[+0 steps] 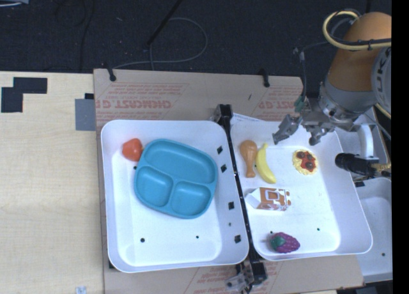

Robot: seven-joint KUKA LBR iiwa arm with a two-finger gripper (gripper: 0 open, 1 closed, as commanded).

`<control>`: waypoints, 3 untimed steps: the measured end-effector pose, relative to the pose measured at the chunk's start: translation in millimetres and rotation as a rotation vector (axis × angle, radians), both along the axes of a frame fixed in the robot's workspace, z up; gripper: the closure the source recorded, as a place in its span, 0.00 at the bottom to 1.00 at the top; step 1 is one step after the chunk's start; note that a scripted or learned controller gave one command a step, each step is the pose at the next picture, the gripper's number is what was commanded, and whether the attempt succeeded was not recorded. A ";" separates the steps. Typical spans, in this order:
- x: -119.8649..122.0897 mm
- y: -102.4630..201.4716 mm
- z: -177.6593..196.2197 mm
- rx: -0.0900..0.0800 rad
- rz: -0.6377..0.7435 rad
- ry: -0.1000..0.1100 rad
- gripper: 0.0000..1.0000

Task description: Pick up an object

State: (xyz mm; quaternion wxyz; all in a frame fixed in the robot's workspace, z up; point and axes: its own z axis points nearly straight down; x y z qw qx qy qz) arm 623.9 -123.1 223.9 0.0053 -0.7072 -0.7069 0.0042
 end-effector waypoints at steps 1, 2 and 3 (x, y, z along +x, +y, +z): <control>2.5 -0.1 6.8 -0.002 0.001 -0.012 0.00; 6.4 6.1 -55.7 0.000 0.004 -0.005 0.00; 2.5 3.8 -100.0 -0.001 0.001 -0.007 0.00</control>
